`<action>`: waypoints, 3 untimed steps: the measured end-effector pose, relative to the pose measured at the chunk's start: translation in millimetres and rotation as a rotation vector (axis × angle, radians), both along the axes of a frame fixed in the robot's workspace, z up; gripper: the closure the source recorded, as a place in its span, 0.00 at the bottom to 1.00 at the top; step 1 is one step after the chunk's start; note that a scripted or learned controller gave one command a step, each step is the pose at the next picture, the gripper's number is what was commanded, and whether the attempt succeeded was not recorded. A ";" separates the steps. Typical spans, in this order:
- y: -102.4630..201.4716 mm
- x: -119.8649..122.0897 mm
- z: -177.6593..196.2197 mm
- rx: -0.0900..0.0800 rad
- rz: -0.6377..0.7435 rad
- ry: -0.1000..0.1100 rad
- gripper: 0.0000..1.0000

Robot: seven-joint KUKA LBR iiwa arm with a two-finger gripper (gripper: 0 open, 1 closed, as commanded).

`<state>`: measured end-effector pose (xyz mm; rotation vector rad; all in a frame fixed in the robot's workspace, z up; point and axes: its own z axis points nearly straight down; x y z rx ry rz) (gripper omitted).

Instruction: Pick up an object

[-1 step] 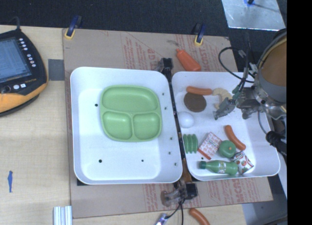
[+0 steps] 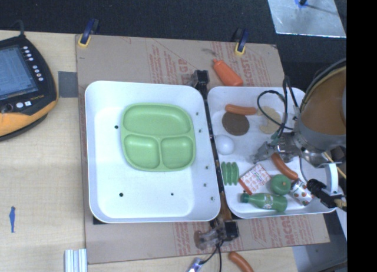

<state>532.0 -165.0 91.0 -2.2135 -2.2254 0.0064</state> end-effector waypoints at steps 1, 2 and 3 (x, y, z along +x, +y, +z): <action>-1.0 0.3 10.4 -0.002 0.005 0.000 1.00; 76.2 101.8 101.3 0.002 -0.001 -0.003 1.00; 123.4 107.1 100.9 0.001 0.000 -0.002 1.00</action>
